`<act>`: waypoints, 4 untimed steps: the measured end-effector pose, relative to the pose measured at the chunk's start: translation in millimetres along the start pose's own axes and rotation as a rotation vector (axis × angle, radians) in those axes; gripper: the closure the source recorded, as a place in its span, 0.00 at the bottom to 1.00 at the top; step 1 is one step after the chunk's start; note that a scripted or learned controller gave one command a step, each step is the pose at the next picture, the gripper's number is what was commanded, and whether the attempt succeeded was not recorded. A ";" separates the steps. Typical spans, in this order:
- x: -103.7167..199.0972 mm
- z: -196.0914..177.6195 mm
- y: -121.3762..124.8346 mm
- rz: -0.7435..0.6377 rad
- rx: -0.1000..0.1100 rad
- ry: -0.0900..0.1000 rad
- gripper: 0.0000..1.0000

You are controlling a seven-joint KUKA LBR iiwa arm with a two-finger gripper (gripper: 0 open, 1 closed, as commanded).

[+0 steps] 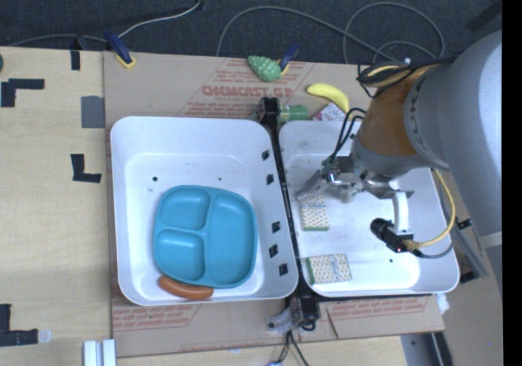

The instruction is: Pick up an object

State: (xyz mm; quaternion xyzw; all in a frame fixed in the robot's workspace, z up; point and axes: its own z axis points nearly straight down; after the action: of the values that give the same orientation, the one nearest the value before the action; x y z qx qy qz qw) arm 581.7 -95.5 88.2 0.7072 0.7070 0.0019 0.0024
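We found the arm (444, 103) reaching in from the right of the frame, its gripper (320, 185) low over the upper left part of the right bin (424, 271); the fingers looked drawn near together with nothing visible between them, though the wrist hid enough that we could not tell their state for certain.

The nearest candidate for picking was a small square patterned pad (315, 216) lying flat on the bin floor just below the gripper in the frame; a second, wider patterned pad (329, 268) lay lower down, near the bin's front wall. We judged both to be light, thin and soft, probably sponge or cloth; they would give under the fingers rather than slip, and nothing about them looked fragile; lying flat, they offered little height, so we reckoned the fingers would need to press down to the floor and pinch across two opposite edges of the square pad.

In the left bin (130, 218) sat a blue divided plate (205, 235), rigid, smooth and broad, best taken by its rim; touching its lower edge lay a sausage (185, 288), slim and rounded, likely to roll unless gripped across its middle. A yellow banana (328, 95) and a green object (265, 68) lay outside the bins, toward the upper middle of the frame.
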 end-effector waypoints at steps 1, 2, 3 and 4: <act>-2.2 -0.3 49.6 -0.002 -0.001 0.001 0.00; -2.1 3.3 87.3 -0.002 0.003 -0.001 0.00; -6.6 2.1 29.1 -0.001 0.004 -0.001 0.00; -39.5 1.3 -48.5 0.001 0.003 -0.002 0.00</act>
State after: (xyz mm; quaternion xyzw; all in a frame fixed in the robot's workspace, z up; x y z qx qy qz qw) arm 533.2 -135.0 86.6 0.7077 0.7065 0.0002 0.0021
